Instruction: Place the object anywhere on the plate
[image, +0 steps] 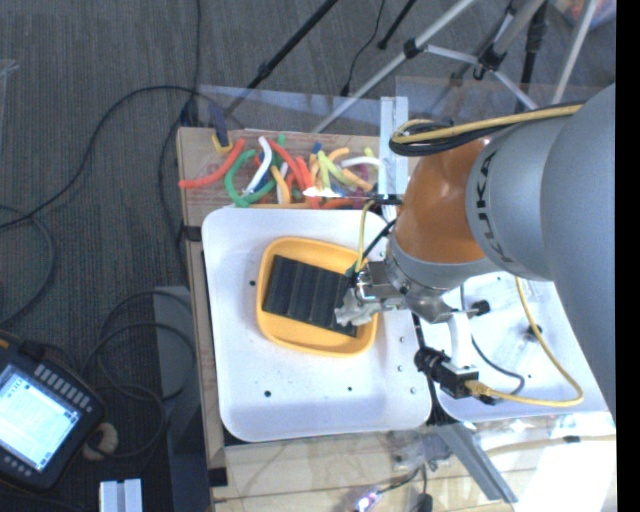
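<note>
A yellow plate (275, 330) lies in the left white bin (300, 400). A dark ribbed rectangular object (300, 292) rests flat on the plate, covering most of its middle. My gripper (352, 303) hangs over the plate's right rim, at the right end of the dark object. The wrist and the orange band hide how the fingers stand, and I cannot tell whether they touch the object.
The grey arm (540, 170) covers most of the right bin (540, 390). Coloured cables (290, 170) lie in a heap on the bench behind the left bin. A yellow cable (545, 385) loops over the right bin. A pendant screen (35, 410) sits at the lower left.
</note>
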